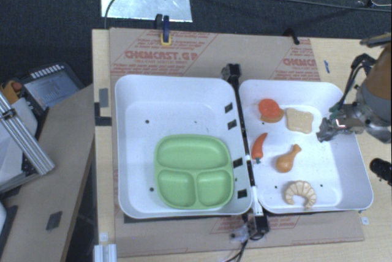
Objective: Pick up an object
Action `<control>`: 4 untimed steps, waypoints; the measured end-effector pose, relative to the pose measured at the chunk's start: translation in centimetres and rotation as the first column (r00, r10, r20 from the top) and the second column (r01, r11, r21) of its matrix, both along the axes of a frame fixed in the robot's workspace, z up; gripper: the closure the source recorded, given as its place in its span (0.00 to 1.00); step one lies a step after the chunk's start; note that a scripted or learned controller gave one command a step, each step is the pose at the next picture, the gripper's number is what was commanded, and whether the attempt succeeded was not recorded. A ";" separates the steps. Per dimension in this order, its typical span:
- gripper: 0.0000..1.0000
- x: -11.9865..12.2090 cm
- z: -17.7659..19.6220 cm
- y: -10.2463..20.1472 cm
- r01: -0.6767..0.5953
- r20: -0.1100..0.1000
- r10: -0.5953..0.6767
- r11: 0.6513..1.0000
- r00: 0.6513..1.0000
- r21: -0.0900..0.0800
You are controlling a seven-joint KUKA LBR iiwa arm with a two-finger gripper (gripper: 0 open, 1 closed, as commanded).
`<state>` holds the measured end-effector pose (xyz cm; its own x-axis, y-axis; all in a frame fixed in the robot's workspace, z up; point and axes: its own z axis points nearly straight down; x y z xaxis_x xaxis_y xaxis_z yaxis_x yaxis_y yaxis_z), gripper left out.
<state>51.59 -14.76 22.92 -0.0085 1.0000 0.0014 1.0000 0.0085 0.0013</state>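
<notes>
Best to lower the gripper [324,130], apparently empty with finger opening impossible to tell, straight over the bread slice [299,120] just beside it in the right bin [355,193], avoiding the tomato [270,110].

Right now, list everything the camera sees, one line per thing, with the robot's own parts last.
Left bin: 1, white, left half of the bench.
Right bin: 1, white, beside the left bin.
Divided plate: 1, green, in the left bin, near its front.
Tomato slice: 1, red-orange, right bin, far side.
Bread slice: 1, tan, right bin, beside the tomato slice.
Chili pepper: 1, red, right bin, by the left wall.
Drumstick: 1, orange-brown, right bin, middle.
Croissant: 1, beige, right bin, front.
Clamp: 1, yellow and dark, behind the bins.
Gripper: 1, grey, over the right bin, right of the bread slice.
</notes>
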 end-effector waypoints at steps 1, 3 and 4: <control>1.00 -0.1 -0.7 6.0 -0.001 0.001 0.001 1.000 1.000 0.000; 1.00 -0.7 -0.2 16.5 -0.002 0.002 0.002 1.000 1.000 0.000; 1.00 -1.3 -1.3 21.8 -0.001 -0.001 0.001 1.000 1.000 0.000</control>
